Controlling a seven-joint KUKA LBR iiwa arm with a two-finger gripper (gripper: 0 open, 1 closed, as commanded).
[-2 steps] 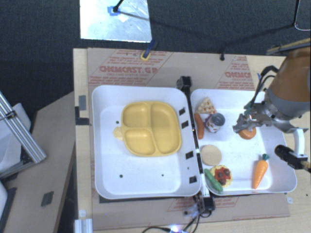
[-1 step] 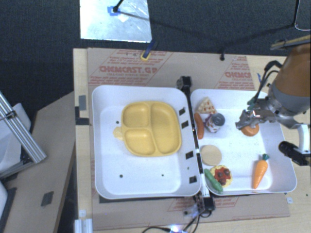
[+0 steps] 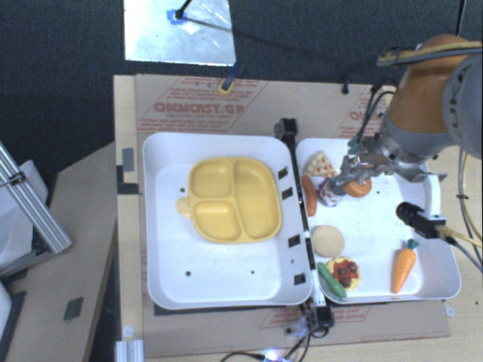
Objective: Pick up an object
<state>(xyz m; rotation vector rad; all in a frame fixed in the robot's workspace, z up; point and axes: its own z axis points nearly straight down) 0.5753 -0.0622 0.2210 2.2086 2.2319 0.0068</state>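
Observation:
My gripper [image 3: 341, 182] hangs low over the upper left part of the right bin [image 3: 441, 277]. Just under its tip lies a small purple and white object [image 3: 327, 196], partly hidden by it. An orange round item [image 3: 359, 189] sits right beside the gripper on its right. A pizza slice [image 3: 320, 164] lies at the bin's top left, and a red sausage [image 3: 309, 194] runs along the left wall. Nearer the front are a tan bun [image 3: 327, 240], a carrot [image 3: 404, 268], a topped round piece [image 3: 344, 271] and a green pod [image 3: 330, 280].
The left bin [image 3: 162, 270] holds a yellow divided plate [image 3: 230, 200]. A black divider with clips [image 3: 296, 202] runs between the bins. The grey arm with its orange band [image 3: 426, 96] reaches over the right bin's back right corner. A black part [image 3: 413, 218] juts out above the carrot.

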